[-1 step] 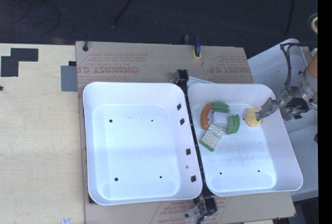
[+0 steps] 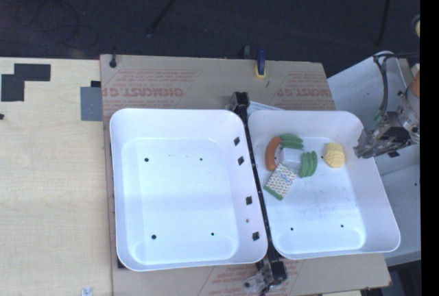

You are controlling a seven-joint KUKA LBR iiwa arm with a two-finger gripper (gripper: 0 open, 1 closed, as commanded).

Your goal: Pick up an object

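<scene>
In the right bin [image 2: 370,219] lie several small objects: an orange sausage-shaped piece [image 2: 272,152], a green pod [image 2: 291,141], another green piece [image 2: 309,164], a yellow lump [image 2: 334,155] and a patterned white-and-green packet [image 2: 280,181]. My gripper [image 2: 369,146] hangs at the bin's right rim, to the right of the yellow lump and apart from it. Nothing shows between its fingers.
The left bin [image 2: 123,151] sits beside the right one, with a black clip strip [image 2: 248,171] along the divide. Both rest on a cardboard sheet [image 2: 206,82] on the bench. Cables [image 2: 381,92] run near the arm at right.
</scene>
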